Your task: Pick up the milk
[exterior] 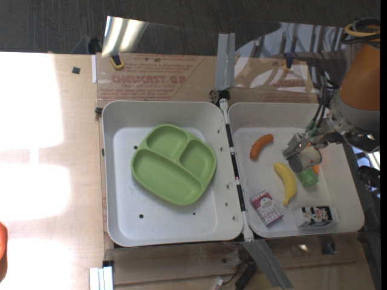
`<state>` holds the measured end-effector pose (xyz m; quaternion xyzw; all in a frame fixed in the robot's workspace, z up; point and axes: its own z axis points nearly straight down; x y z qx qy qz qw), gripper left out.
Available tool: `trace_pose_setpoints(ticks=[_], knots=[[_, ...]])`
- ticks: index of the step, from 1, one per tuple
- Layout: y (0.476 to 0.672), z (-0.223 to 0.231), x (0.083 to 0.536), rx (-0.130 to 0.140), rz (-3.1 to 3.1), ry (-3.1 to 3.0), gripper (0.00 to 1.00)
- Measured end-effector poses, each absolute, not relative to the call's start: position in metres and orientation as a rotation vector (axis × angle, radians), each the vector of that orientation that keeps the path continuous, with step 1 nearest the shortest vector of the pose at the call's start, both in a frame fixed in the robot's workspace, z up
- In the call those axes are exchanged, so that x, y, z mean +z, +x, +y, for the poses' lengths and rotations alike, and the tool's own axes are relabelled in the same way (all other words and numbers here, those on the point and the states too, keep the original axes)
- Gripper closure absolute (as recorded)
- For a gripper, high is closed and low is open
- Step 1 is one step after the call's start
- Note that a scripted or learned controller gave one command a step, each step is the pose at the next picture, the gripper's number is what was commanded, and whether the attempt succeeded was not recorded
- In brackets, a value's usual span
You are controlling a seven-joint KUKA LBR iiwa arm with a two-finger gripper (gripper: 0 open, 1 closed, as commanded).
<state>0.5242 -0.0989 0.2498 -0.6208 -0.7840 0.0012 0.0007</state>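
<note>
One milk [315, 215] carton lies on its side in the front right corner of the right bin [351, 225], nothing touching it. Just left of it sits a red box [266, 208], with a banana [286, 182] behind that and a sausage [261, 145] further back. My pincer [300, 151] hangs over something green [308, 177] beside the banana; can't tell if it's spread or pressed together. Left bin [115, 180] has a green tray [174, 164].

A pale wooden bench [54, 162] bears two shallow white bins, left [112, 180] and right [242, 116], touching side by side.
</note>
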Motion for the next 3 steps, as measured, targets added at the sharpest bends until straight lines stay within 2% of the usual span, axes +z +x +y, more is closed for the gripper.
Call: trace_pose_setpoints(ticks=[1,3], knots=[[0.48,-0.095,0.222,0.002,-2.763,-1.49,1.0],[0.618,-0.024,0.294,0.002,-2.769,-1.485,1.0]])
